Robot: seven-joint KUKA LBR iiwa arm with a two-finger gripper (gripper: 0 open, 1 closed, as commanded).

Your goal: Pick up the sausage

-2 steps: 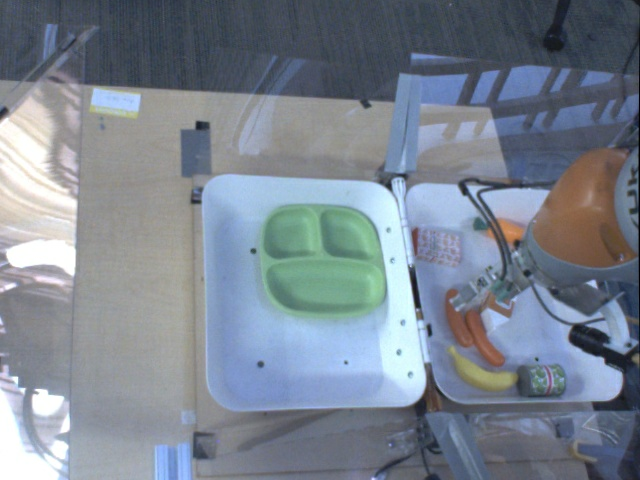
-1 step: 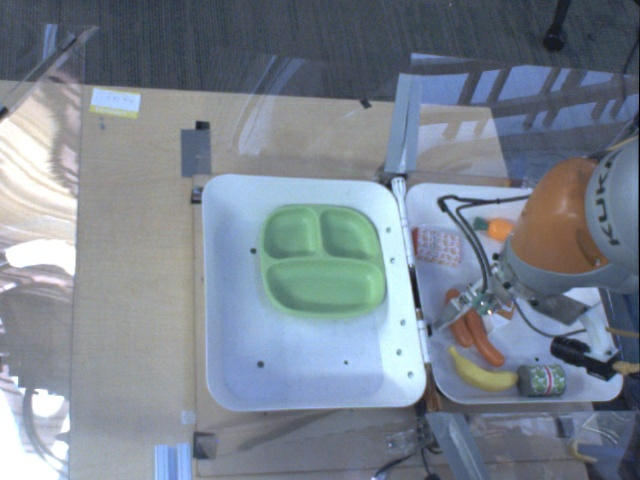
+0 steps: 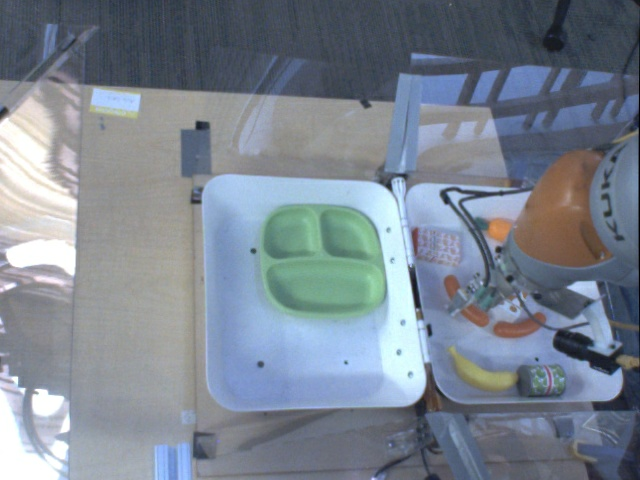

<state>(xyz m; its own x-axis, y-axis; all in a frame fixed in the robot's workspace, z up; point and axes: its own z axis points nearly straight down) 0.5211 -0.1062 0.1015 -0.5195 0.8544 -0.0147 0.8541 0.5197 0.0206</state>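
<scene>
Arm (image 3: 590,218) enters from the right edge, grey casing with orange band bulking large above the wrist. Wrist pitched down and toward the left. Black cable loops off the wrist on the upper left side. Pincer (image 3: 478,301) at the low end, small, partly masked by the wrist; finger spacing unreadable.

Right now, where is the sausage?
The sausage lies in the right bin, just under the gripper and above the banana.
</scene>
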